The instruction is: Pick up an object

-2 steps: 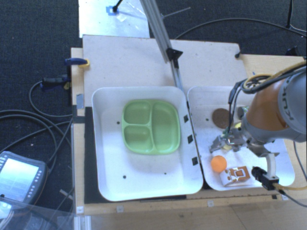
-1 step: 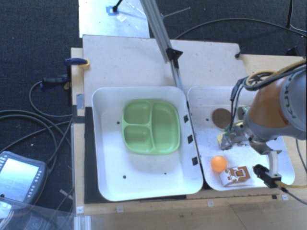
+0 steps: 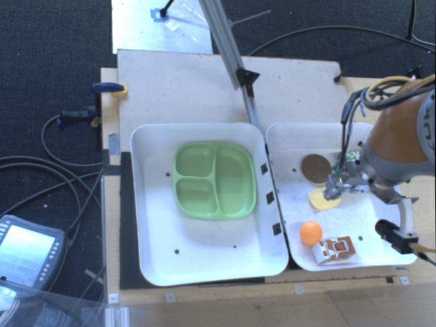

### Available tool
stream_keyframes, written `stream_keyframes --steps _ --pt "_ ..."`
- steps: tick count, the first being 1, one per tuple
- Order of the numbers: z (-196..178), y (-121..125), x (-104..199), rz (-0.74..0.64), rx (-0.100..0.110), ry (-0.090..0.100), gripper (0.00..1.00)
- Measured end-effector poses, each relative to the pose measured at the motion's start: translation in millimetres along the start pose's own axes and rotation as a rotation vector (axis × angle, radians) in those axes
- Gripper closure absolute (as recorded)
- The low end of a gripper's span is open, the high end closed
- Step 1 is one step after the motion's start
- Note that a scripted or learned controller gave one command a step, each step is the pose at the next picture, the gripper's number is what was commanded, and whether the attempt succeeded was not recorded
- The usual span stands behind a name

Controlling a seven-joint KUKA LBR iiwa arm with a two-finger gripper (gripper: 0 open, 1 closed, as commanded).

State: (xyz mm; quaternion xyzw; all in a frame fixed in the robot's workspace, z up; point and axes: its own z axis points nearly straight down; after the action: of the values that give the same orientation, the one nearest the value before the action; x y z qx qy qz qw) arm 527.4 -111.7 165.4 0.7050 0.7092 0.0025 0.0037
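Nearest the camera, at the front of the right bin (image 3: 294, 256), lies a small brown-and-white block (image 3: 335, 249), with an orange ball (image 3: 310, 233) just beside it to the left. Farther back in the same bin, a pale yellow piece (image 3: 320, 199) lies flat on the floor of the bin; the gripper (image 3: 333, 190) is down at its right edge, apparently touching it. Whether the fingers are apart or together cannot be told from this angle, and nothing is seen clamped between them. Just behind the yellow piece lies a brown disc (image 3: 315, 168). The grey arm with its orange band (image 3: 407, 139) enters from the right. The left bin (image 3: 146, 210) holds a green divided plate (image 3: 214, 180). Both bins rest on the table (image 3: 204, 87), crossed at the far side by a slanted metal pole (image 3: 225, 33).
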Motion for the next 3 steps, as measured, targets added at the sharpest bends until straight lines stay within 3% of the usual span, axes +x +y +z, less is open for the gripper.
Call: stream_keyframes --steps 1,3 --pt "-54.2 2.9 -0.4 0.0 0.0 0.0 1.0" --pt "-76.7 -6.5 106.5 -0.006 0.006 0.004 1.0"
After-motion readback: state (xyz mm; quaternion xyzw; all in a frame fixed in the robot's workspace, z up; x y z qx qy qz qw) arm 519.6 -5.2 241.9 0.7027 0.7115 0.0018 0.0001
